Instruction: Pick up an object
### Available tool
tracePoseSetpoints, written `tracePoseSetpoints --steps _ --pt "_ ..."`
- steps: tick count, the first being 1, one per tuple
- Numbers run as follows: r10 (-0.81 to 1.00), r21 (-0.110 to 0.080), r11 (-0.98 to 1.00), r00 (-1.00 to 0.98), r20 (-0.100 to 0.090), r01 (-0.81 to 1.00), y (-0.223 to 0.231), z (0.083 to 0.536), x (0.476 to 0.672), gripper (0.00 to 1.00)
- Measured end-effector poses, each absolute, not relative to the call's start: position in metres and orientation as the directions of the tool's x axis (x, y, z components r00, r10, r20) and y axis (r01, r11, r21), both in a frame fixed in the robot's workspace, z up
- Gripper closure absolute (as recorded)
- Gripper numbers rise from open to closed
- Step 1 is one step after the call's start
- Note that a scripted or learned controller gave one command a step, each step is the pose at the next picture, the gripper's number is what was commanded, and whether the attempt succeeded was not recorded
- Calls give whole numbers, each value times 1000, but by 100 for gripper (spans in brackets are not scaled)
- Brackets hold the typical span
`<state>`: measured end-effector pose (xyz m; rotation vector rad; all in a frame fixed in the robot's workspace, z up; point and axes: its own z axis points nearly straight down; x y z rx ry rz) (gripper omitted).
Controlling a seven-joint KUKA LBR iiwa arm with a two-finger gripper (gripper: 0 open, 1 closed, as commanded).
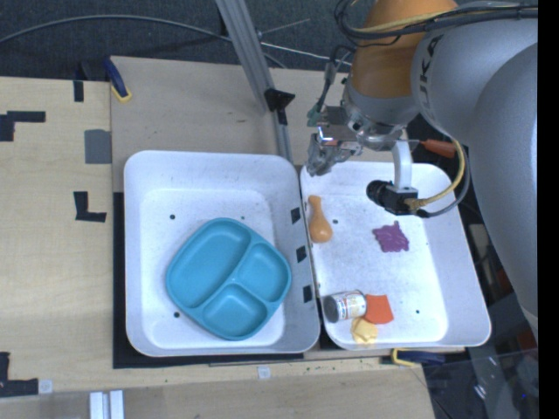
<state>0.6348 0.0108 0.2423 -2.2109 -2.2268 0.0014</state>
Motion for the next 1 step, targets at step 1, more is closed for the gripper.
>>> tracePoseSetpoints --steps 1 --pt "1000 -5 6 -6 1 1000 62 227 614 100"
